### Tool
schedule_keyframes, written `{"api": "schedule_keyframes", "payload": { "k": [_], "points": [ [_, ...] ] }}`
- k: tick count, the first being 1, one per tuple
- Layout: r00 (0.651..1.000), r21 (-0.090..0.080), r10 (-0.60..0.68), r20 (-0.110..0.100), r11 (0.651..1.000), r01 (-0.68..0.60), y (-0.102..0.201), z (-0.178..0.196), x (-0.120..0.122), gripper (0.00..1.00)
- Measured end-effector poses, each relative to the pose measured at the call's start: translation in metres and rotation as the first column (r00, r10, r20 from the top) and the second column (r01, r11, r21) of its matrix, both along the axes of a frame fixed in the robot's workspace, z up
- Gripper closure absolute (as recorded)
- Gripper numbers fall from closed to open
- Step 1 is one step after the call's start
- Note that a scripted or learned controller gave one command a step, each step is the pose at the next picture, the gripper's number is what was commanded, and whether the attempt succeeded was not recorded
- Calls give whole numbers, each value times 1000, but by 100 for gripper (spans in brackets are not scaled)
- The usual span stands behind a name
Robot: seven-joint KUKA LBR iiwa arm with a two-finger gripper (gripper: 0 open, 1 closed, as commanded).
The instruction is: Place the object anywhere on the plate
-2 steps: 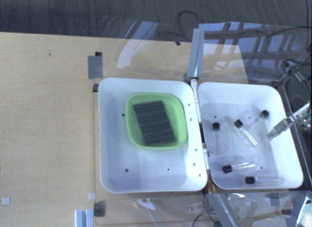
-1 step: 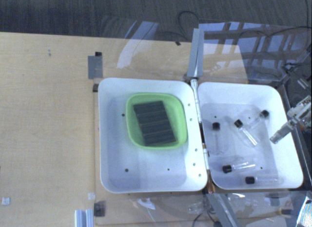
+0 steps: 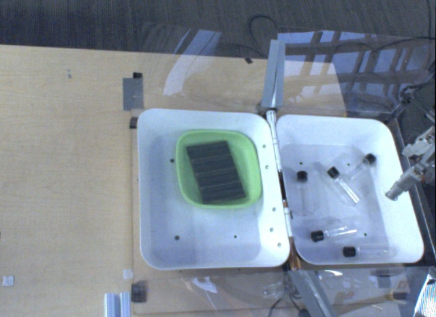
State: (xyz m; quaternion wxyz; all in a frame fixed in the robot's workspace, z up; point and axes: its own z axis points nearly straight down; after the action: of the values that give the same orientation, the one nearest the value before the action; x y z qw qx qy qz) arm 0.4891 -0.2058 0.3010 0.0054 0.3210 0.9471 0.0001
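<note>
- Left bin [image 3: 158,240] on the surface [image 3: 61,172] holds a green plate [image 3: 184,172] toward 12 o'clock, with a dark ridged block [image 3: 216,172] lying on it.
- Right bin [image 3: 402,240] holds clear vials with black caps: one [image 3: 343,185] near the middle, one [image 3: 360,166] at 1 o'clock, one [image 3: 332,232] at 6 o'clock, plus loose caps [image 3: 301,176].
- Gripper [image 3: 409,179] sits at the right bin's 3 o'clock rim; I cannot tell how its fingers stand.

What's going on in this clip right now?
A square green plate holding a dark ribbed rectangular block sits in the left white bin. The right white bin holds several clear plastic vials with black caps. The gripper hangs over that bin's right edge, holding nothing visible.
</note>
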Motion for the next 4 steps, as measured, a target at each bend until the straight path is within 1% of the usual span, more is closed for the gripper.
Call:
{"api": "schedule_keyframes", "payload": {
  "k": [1, 2, 3, 4],
  "points": [
    [959, -2, 282, -1, 959, -282, 0, -36, 8, 0],
    [959, -2, 282, -1, 959, -282, 0, -36, 8, 0],
    [901, -4, 434, -1, 901, -435, 0, -30, 1, 0],
    [737, -8, 675, -3, 737, -675, 0, -35, 1, 0]
  ]
}}
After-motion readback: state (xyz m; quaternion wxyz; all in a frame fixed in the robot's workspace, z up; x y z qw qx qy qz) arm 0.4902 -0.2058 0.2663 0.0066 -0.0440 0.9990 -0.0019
